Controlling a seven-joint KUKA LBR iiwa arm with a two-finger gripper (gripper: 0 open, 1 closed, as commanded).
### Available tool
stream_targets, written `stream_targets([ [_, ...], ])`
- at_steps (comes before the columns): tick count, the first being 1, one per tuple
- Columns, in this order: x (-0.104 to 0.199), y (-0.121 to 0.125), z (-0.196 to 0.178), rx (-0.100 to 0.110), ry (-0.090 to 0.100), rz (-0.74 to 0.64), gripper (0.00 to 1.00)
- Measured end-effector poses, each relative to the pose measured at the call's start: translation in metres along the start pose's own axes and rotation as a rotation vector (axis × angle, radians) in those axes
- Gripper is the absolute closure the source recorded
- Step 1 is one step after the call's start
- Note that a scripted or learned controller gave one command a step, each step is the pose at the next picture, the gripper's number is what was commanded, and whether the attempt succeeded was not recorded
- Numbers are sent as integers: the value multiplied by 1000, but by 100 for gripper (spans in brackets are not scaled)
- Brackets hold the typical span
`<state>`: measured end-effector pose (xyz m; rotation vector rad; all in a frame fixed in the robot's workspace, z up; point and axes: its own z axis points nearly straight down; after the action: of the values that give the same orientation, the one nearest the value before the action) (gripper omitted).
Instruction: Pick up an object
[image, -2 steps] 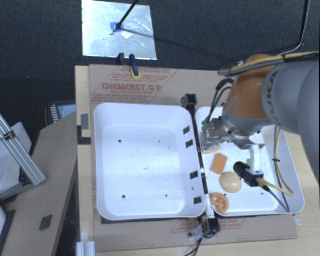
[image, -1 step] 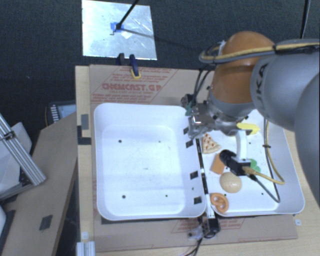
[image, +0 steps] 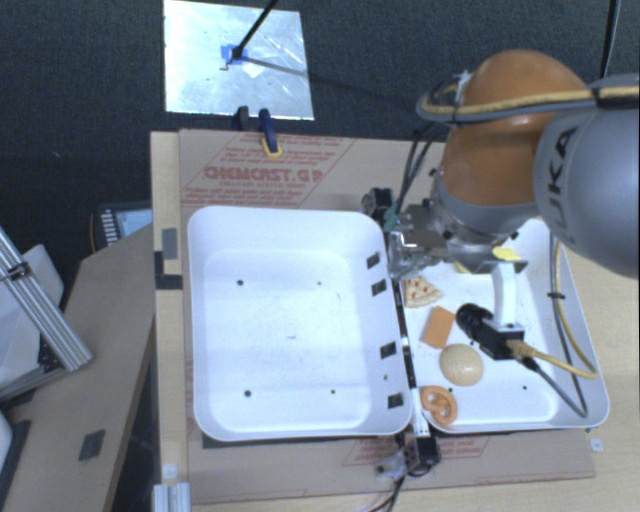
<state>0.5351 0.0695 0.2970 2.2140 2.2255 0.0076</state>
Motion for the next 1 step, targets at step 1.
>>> stream_targets([
  [1, 59, -19, -45, -1, 2, -5, 100],
])
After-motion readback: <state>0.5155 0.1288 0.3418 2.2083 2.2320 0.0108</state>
